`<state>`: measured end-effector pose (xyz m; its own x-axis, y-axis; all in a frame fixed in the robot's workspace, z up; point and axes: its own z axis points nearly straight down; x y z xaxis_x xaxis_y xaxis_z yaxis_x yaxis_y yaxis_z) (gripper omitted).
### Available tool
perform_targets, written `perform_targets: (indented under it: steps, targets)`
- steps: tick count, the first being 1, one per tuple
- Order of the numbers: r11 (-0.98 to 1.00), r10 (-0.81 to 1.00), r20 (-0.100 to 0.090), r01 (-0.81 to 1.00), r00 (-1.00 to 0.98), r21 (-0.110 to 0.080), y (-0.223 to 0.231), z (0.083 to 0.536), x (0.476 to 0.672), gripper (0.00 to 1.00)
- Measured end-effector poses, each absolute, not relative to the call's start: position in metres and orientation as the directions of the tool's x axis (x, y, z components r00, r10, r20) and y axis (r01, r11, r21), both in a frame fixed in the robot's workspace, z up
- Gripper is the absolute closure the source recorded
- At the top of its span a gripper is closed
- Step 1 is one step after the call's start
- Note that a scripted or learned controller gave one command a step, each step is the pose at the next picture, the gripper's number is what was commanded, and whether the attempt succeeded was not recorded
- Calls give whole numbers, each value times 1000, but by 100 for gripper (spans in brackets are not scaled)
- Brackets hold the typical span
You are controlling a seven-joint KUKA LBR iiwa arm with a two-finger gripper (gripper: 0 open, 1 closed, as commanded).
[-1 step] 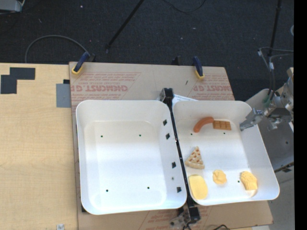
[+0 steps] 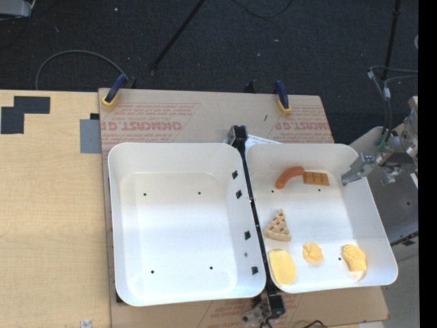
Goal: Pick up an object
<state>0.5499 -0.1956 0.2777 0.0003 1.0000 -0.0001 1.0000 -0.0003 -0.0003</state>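
Jaws (image 2: pixel 356 174) state unclear, at right bin (image 2: pixel 382 238) rim, sausage (image 2: pixel 289 177) and waffle (image 2: pixel 315 178) nearby, left bin (image 2: pixel 123 183) bare.

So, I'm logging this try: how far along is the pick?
Nothing looks done: the sausage, waffle piece, pizza slice and three yellow items lie in the right bin. The gripper sits at that bin's right rim, holding nothing visible. Reaching, grasping and lifting remain.

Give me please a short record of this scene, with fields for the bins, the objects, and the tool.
bins: left bin and right bin, white, side by side
objects in right bin: sausage, waffle piece, pizza slice, yellow block, small yellow piece, corn-like piece
tool: at right bin's right rim, holding nothing visible
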Motion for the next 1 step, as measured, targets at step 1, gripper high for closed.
perform_targets:
  steps: [1]
  targets:
    - [0,1000,1,1000,0,-4,-199,234,553,0]
